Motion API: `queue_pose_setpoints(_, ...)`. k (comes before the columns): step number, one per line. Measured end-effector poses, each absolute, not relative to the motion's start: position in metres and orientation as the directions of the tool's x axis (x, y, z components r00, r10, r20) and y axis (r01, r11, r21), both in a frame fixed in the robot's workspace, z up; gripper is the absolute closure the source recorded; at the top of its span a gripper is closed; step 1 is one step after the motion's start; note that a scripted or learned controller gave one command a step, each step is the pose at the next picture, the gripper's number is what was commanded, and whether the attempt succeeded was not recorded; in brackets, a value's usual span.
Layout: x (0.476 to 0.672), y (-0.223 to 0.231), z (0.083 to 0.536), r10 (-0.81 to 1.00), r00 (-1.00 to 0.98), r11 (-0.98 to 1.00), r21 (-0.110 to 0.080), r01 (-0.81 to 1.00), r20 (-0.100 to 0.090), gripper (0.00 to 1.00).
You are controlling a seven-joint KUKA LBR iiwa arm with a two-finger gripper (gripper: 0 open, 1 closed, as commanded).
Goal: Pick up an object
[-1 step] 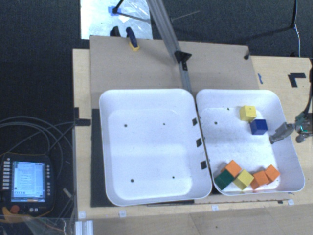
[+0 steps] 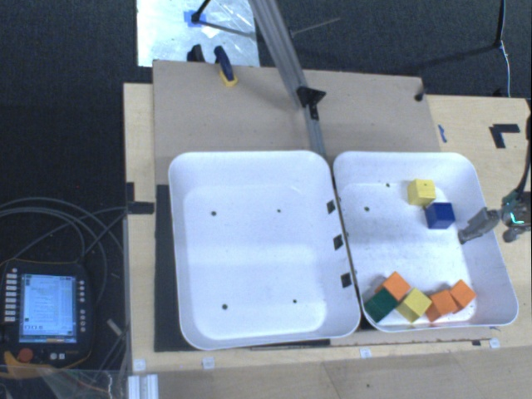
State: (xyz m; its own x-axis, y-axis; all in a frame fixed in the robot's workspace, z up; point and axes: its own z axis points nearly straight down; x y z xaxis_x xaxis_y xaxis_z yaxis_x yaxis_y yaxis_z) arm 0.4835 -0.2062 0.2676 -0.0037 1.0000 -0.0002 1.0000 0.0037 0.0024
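Two shallow white bins sit side by side on a tan tabletop [image 2: 249, 106]. The left bin [image 2: 253, 252] and the right bin [image 2: 391, 223] touch along their inner rims, where small dark clips join them. In the right bin, a yellow cube [image 2: 421, 192] lies near the far wall, with a blue cube [image 2: 440, 215] just beside it on the near side. Along the near wall lies a cluster: a green cube [image 2: 381, 305], an orange cube [image 2: 396, 286] touching it, a second yellow cube [image 2: 413, 305], and two further orange cubes [image 2: 452, 298] toward the right corner. The gripper [image 2: 480, 225] hangs over the right rim of the right bin, near the blue cube but apart from it; whether it is spread or pressed together cannot be told, and nothing is seen within it. A handheld control pendant [image 2: 46, 312] lies at lower left, with cables around it.
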Motion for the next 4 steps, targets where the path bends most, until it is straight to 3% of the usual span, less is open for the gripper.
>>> queue_pose_setpoints(3, 0.483, -0.198, 0.104, 1.000, -0.002, 0.002, -0.002, 1.000, 0.001, 0.00)
queue_pose_setpoints(4, 0.485, -0.199, 0.117, 1.000, -0.004, 0.004, 0.004, 1.000, -0.002, 1.00)
